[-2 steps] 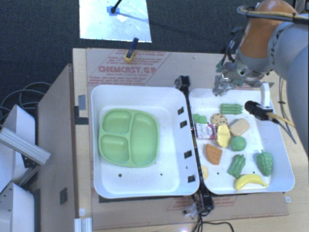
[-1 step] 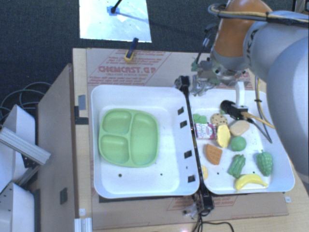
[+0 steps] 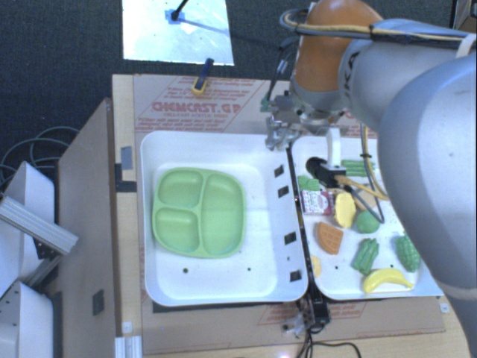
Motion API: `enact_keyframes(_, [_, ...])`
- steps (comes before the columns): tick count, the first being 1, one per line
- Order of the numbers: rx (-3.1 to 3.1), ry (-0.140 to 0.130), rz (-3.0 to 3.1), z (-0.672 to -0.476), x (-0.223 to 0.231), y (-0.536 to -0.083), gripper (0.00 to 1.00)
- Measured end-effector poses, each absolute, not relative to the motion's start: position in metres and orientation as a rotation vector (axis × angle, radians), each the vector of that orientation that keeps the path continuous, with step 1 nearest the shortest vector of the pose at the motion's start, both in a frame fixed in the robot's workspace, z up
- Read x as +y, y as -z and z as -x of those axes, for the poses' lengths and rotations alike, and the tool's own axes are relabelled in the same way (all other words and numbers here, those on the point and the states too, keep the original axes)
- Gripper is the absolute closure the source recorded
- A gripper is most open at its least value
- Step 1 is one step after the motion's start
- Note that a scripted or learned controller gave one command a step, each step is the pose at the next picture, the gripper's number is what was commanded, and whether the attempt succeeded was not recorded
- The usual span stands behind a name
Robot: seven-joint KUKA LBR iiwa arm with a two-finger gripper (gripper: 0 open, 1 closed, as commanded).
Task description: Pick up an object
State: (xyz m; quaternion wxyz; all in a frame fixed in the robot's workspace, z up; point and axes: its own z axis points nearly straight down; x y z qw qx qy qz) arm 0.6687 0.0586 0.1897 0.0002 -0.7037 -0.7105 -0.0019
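The grey metal two-finger gripper hangs over the far end of the wall between the two bins; whether it is apart or together cannot be told; the pickable toys lie toward the camera and rightward in the shallow white right-hand bin: a small printed packet closest, then an orange plastic wedge and a yellow plastic banana, its long axis across the view; the bulky grey arm hides that bin's right side.
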Motion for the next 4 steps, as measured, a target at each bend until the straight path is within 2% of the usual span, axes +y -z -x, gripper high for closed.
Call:
enact_keyframes(1, [-2.227, 0.002, 2.217, -0.669, 0.054, -0.19, 0.0])
enact_keyframes(2, [-2.216, -0.001, 2.242, -0.663, -0.098, -0.235, 0.0])
enact_keyframes(3, [-2.229, 0.0, 2.211, -0.656, -0.024, -0.184, 0.0])
enact_keyframes(4, [-2.233, 0.007, 2.211, -0.669, 0.036, -0.185, 0.0])
